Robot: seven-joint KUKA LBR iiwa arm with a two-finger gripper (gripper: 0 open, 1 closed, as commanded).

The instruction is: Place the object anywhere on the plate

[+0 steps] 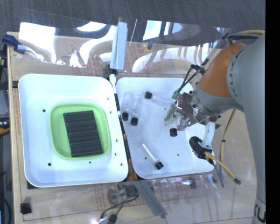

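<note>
A light green plate (57,139) lies in the left bin (30,90). On its middle rests a dark grey ribbed block (84,133), flat and a little askew. My gripper (175,119) hangs over the right bin (144,85), far to the right of the plate and the block. It is low above the bin floor, with a small black cap (173,132) just below it. The wrist's metal parts hide what lies directly under the gripper.
Several clear tubes with black caps lie scattered in the right bin: one near the back (154,98), one near the front (151,155), and two caps at the left (129,119). A ridge (120,125) separates the bins. A cable (210,157) hangs from the wrist.
</note>
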